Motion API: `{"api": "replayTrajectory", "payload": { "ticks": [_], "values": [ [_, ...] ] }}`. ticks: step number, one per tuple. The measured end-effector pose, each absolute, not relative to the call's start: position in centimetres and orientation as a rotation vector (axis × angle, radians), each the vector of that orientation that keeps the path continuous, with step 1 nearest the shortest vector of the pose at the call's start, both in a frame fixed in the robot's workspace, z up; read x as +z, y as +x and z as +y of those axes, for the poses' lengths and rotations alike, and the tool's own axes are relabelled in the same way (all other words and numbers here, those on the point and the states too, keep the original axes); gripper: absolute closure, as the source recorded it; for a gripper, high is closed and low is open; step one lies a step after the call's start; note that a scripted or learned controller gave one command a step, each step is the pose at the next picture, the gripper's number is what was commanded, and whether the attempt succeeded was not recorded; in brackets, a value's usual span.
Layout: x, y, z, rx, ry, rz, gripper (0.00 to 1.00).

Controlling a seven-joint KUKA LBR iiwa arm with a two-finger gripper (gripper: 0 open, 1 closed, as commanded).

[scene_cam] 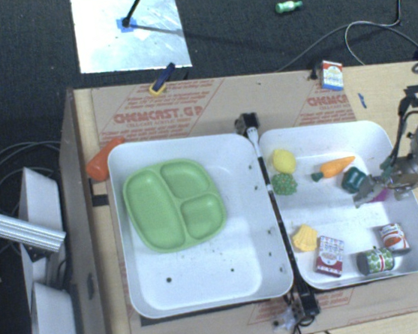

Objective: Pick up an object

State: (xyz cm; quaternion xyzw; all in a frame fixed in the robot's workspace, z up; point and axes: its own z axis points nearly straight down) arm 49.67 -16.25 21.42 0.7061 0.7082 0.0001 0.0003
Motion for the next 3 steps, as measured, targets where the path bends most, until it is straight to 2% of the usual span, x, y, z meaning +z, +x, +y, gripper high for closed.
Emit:
{"api": "replayTrajectory", "payload": {
  "ticks": [1, 2, 3],
  "values": [
    [21.7, 56.5, -16.0, 0.003, 2.215, 2.224, 0.0],
    [13.9, 58.7, -14.3, 0.0, 2.216, 2.227, 0.0],
    [9.4, 60.9, -10.1, 0.002, 2.213, 2.213, 0.0]
  ]
}}
